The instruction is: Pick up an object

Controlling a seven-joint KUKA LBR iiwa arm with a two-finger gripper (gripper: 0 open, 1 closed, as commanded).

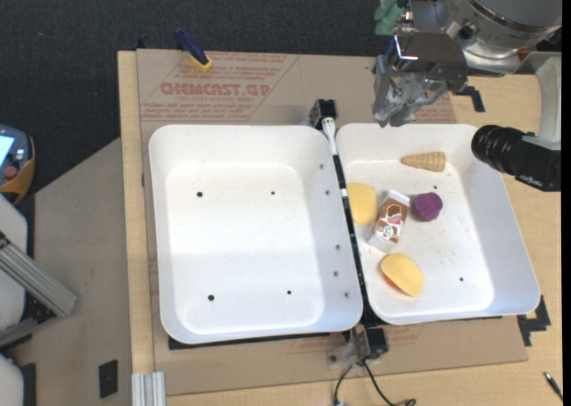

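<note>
The right bin [500, 244] holds several small objects. A tan cone [424, 161] lies near its far edge. A yellow round piece [361, 203] rests against the left wall, with a small brown and white carton [392, 219] beside it. A purple lump [428, 206] sits to the carton's right, and a yellow-orange oval [402, 274] lies toward the front. My gripper [394, 113] hangs above the far edge of the right bin, left of the cone and well above it. Nothing shows between its fingers.
The left bin [169, 244] lies beside the right one, joined by black clips [323, 113]. A black cylindrical device [508, 151] juts in over the right bin's far right corner. A blue and yellow clamp [194, 51] sits on the cardboard sheet behind the bins.
</note>
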